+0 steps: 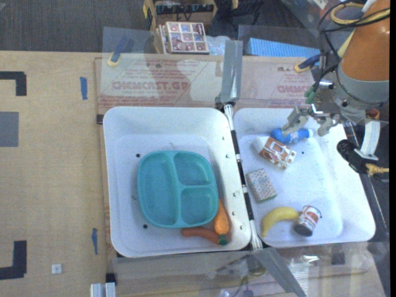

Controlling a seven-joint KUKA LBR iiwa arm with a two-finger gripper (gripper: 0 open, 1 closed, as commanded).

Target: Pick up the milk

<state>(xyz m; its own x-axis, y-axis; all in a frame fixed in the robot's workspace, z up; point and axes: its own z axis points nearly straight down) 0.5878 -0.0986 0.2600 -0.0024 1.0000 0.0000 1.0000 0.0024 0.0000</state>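
Hovering end effector [307,117], seemingly above milk [276,151]

Teal tray [178,189], banana [278,217], can [307,219], carrot [202,234]

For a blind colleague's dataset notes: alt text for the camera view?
The arm's tool hovers over the right bin, near a milk carton and blue bottle; the left bin holds a teal divided plate.
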